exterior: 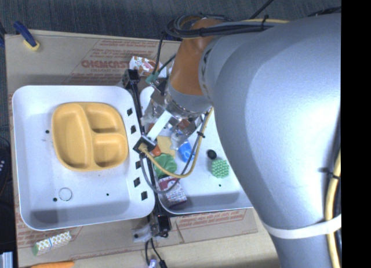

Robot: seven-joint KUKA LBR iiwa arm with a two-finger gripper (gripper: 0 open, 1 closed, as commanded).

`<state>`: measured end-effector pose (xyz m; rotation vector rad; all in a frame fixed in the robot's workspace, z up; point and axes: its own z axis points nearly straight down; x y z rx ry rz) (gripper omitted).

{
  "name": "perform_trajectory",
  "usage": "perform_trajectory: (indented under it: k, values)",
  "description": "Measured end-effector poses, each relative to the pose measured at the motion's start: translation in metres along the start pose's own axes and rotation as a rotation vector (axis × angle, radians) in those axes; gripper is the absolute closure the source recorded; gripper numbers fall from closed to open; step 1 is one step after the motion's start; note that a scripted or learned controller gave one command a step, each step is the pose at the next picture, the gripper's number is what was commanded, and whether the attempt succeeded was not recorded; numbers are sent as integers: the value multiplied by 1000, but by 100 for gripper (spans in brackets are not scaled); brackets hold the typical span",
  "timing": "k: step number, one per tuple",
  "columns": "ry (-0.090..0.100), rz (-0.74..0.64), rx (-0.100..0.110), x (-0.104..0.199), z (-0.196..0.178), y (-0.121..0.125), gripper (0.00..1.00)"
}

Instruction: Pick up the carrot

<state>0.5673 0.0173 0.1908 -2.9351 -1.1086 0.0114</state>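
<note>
On the left we've got the left bin [23,145] with a yellow divided tray [90,135] sitting in it. In the right bin [214,195] the gripper [167,130] is down near the left wall, and we honestly can't tell if it's open or closed. The carrot [157,152] looks to us like the small orange bit just below the gripper, with a blue thing [184,152] beside it and a bumpy green ball [220,169] further right.
</note>
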Motion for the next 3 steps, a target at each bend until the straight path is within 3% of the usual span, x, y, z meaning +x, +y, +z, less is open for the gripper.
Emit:
perform_trajectory:
  k: [1,2,3]
  values:
    - [3,453,-2,15,0,-13,0]
    - [1,517,-1,-25,0,-32,0]
    - [0,512,3,-24,-9,-32,100]
